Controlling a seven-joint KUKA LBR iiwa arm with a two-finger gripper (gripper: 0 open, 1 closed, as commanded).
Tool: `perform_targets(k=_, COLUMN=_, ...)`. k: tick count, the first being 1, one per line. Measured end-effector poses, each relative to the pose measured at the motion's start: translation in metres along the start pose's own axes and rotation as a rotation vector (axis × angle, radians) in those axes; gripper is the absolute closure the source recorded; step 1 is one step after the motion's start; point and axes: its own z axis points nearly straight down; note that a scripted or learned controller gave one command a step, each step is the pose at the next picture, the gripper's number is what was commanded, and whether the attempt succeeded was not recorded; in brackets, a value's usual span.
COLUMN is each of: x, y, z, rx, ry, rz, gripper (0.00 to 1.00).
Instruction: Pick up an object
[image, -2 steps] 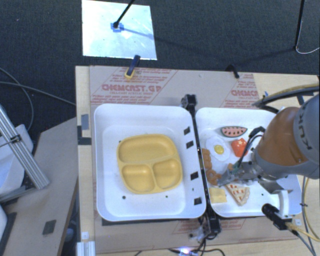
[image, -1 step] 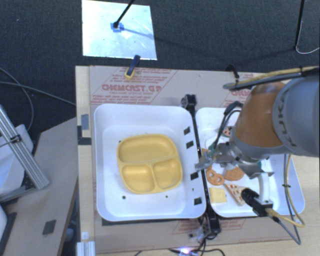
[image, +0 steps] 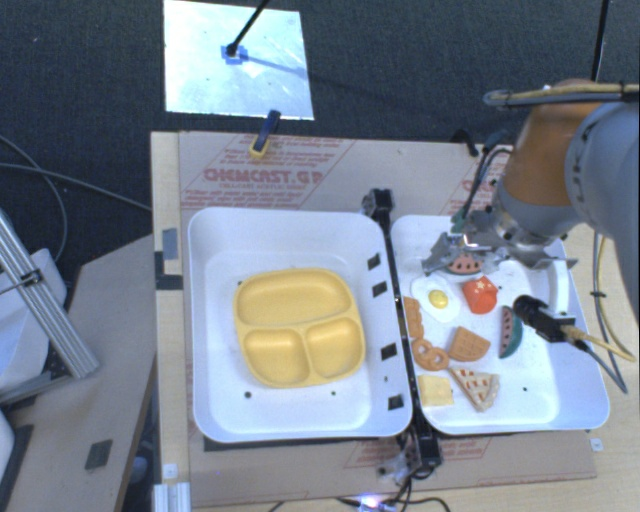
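Nearest the camera in the right bin (image: 575, 400) lie one pizza slice (image: 477, 385) and one yellow cheese square (image: 434, 389). Just beyond sit one pretzel (image: 431, 353), one brown cracker (image: 467, 344) and one green-rimmed watermelon slice (image: 510, 333). Farther in are one fried egg (image: 437, 298) and one red tomato (image: 481, 294), side by side. The left bin (image: 215, 400) holds one yellow divided plate (image: 298, 326). At the right bin's far end, the gripper (image: 462, 257) hangs directly over a second watermelon slice (image: 464, 266); whether its jaws are spread or closed cannot be made out.
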Motion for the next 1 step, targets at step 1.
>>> perform_targets(k=1, x=-0.0595, y=-0.0573, z=0.1222, rx=0.018, ry=0.004, rz=0.009, gripper=0.00)
